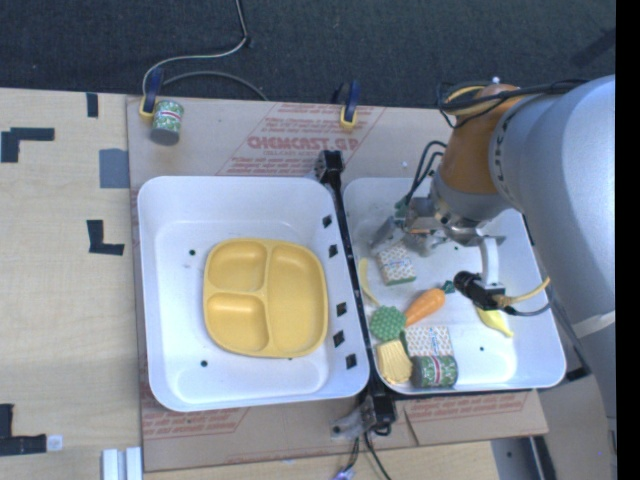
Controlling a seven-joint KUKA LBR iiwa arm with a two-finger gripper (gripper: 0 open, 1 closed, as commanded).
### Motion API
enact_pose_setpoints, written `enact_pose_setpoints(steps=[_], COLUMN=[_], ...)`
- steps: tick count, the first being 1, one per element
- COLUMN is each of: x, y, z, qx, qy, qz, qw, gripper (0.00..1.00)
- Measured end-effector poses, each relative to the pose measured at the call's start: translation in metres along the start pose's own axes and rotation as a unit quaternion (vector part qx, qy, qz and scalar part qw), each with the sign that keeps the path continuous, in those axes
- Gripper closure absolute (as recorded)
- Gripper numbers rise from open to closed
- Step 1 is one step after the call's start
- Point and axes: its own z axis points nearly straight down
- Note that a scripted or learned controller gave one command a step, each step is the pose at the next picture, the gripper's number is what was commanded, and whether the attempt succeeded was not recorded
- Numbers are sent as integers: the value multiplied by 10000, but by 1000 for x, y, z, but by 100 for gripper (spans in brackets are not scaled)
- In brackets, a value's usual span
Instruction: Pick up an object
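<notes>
Two white bins sit side by side. Nearest, at five o'clock, a green-labelled can (435, 371) lies in the right bin (520, 363) beside a patterned box (429, 341) and a carrot (426, 304). Farther in, the gripper (425, 230) hangs above a speckled block (396, 264); its state I cannot tell. Beyond, cardboard (290, 143) reads "CHEMCAST".

Yellow divided plate (266, 297) centred in left bin (160, 268). Gripper (405, 230) positioned low in right bin (530, 358), just above checkered block (397, 264). Carrot (426, 304) seen mid-bin.
</notes>
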Motion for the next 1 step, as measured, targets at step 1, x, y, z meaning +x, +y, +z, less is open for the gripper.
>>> enact_pose_setpoints(steps=[1], x=[-69], y=[-66], z=[-1], qx=[4], qy=[-15], qz=[14], qw=[10000], gripper=[0])
